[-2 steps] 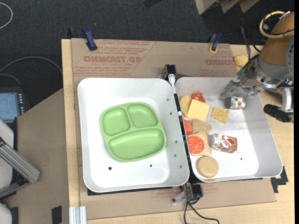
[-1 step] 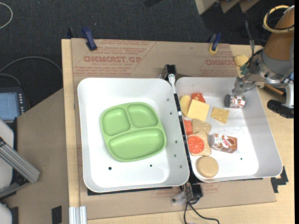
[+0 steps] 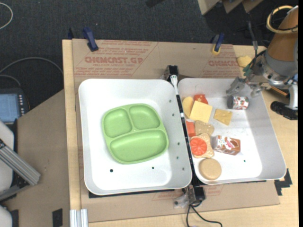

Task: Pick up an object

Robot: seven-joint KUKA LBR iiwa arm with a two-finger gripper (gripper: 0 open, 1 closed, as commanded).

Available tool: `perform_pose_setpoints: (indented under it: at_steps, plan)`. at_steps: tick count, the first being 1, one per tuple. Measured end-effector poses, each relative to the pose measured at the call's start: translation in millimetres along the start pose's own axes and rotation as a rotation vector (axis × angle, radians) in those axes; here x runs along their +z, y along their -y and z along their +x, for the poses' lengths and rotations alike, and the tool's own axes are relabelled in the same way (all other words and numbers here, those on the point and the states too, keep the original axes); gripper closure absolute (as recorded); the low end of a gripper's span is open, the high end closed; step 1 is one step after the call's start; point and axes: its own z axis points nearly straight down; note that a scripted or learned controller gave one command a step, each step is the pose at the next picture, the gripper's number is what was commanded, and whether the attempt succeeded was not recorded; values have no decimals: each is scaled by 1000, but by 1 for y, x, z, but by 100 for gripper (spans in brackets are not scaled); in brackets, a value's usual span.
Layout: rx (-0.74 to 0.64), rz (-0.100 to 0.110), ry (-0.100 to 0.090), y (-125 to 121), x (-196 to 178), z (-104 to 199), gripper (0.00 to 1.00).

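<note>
Gripper pinches a small can — cheese slices crowd the right bin nearby.

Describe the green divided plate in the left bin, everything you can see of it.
The light green, matte, plastic-looking divided plate is a rounded rectangle with three compartments: two smaller ones along its far side and one long one along its near side, parted by raised ridges. All three hold nothing. It lies flat, right side up, turned slightly askew, near the middle of the shallow white left bin, resting on the bin's floor. Nothing else touches it.
</note>
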Motion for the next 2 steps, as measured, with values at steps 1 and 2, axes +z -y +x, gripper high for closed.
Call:
perform_pose_setpoints:
  at_steps: [1, 2]
  plan:
    - [2, -20, 8, 4, 20, 6, 0]
    - [0, -26, 9, 3, 9, 7, 100]
